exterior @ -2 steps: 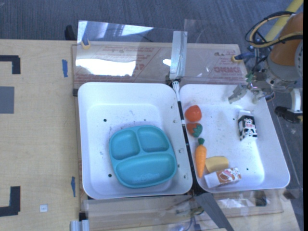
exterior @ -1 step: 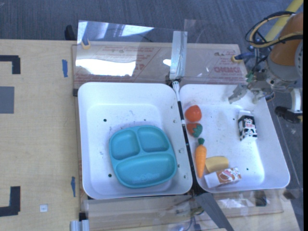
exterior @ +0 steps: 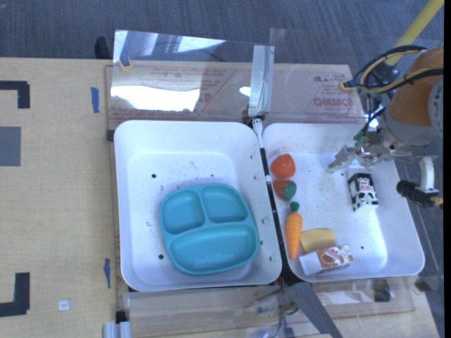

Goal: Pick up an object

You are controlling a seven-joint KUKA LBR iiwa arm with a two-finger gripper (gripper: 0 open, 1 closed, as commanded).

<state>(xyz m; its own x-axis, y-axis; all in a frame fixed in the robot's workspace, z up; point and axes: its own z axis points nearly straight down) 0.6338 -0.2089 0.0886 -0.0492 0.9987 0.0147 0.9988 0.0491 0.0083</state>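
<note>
A: Left bin (exterior: 134,189)?
B: One blue divided plate (exterior: 208,227).
A: Right bin (exterior: 402,248)?
B: Tomato (exterior: 282,165), carrot (exterior: 293,232), yellow block (exterior: 317,239), carton (exterior: 326,259), cow figure (exterior: 363,191).
A: Gripper (exterior: 358,155)?
B: Above the cow, fingers spread, holding nothing.

My arm (exterior: 416,101) reaches in from the right edge, grey body with the orange band at upper right and cables looped over it. The wrist points down and leftward. The gripper (exterior: 359,155) hangs at the wrist's lower left; metal fingers (exterior: 340,160) splay outward, spread apart, nothing between them.
</note>
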